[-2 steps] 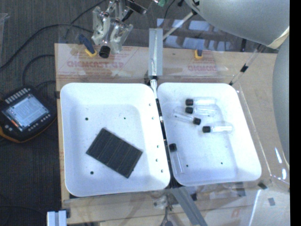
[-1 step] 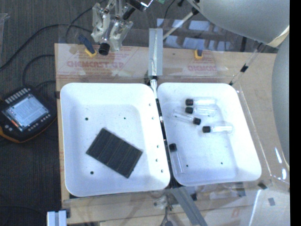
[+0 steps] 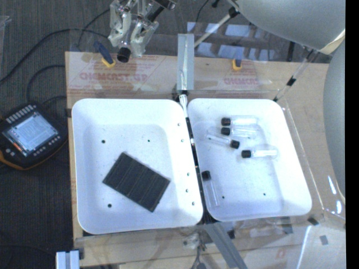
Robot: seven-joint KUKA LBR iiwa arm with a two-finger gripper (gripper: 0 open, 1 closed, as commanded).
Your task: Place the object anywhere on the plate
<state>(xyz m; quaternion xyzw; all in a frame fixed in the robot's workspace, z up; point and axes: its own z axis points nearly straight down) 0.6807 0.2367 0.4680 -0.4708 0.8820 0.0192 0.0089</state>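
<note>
hand up past far edge of bench, behind left shallow white bin. flat dark ribbed rectangular plate in that bin, nearer camera than hand, about in line with it. right shallow white bin touches left bin, to hand's right. clear black-capped plastic vials clustered in its far half, one more vial by its left wall. handheld pendant with screen off bench, left of hand.

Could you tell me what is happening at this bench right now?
A robot arm's end effector hangs above the bench behind the left bin, holding nothing that I can see. The dark plate lies in that bin. Five clear vials with black caps lie in the right bin, none yet on the plate.
</note>
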